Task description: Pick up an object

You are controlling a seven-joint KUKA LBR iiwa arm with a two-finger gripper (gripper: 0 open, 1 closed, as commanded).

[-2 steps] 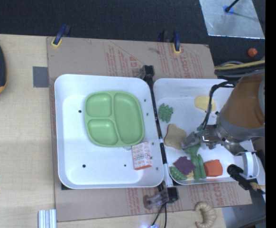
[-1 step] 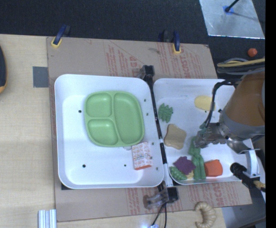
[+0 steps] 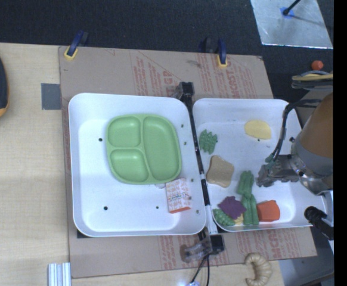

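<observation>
The grey arm's two-finger gripper [image 3: 268,175] is hanging low in the right shallow white bin [image 3: 233,107]; whether it is spread or pinching, I cannot tell. Just left of it a green plastic vegetable [image 3: 245,182] is lying, with a tan bread slice [image 3: 220,171] further left and an orange block [image 3: 268,210] nearer.

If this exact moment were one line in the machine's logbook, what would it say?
claw: low in right bin, near green pieces | grip: unclear | left bin: green plate, packet
</observation>
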